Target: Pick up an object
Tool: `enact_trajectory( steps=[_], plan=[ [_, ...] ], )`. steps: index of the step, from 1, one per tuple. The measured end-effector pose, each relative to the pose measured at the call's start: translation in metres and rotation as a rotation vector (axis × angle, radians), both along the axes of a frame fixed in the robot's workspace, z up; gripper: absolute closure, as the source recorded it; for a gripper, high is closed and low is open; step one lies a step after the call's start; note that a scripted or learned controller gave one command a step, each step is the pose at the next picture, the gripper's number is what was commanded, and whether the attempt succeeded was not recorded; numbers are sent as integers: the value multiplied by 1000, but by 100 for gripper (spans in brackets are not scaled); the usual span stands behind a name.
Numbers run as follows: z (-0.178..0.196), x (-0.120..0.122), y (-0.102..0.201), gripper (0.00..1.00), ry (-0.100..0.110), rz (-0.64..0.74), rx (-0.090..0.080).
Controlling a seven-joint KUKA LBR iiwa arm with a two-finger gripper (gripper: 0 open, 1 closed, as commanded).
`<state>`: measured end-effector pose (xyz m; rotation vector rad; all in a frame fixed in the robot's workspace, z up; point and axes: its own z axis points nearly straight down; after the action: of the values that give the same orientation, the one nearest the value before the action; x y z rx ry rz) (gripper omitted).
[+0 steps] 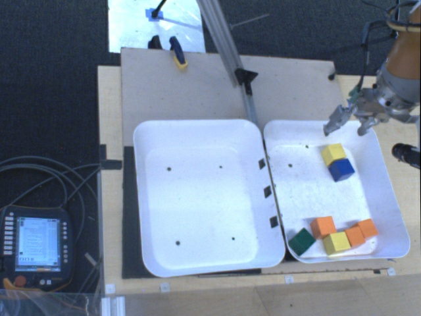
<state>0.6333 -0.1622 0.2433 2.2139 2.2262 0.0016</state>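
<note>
From the camera above the bench, the arm [402, 61] comes in at about two o'clock, its orange band above the wrist. The gripper [350, 125] hangs over the far rim of the right bin [388, 196] — its two fingers [333, 122] spread apart, with nothing between them.

Just below it, toward six o'clock, a yellow block [333, 153] and a blue block [341, 170] lie touching each other in the bin's upper half. The gripper is near the yellow block but apart from it.

At the bin's five o'clock corner sits a cluster: a green block [302, 241] at the near left, an orange block [322, 226] beside it, a second yellow block [336, 243], and two more orange blocks [361, 232] toward the right — all close together.

The left bin [197, 196] lies at nine o'clock of the right one, rims touching. A handheld control pad [33, 245] rests off the bench at eight o'clock.
</note>
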Motion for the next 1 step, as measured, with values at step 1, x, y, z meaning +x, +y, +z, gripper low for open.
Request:
enact_trajectory(
  steps=[1],
  plan=[
    [0, 0, 0, 0, 0, 0, 0]
  ],
)
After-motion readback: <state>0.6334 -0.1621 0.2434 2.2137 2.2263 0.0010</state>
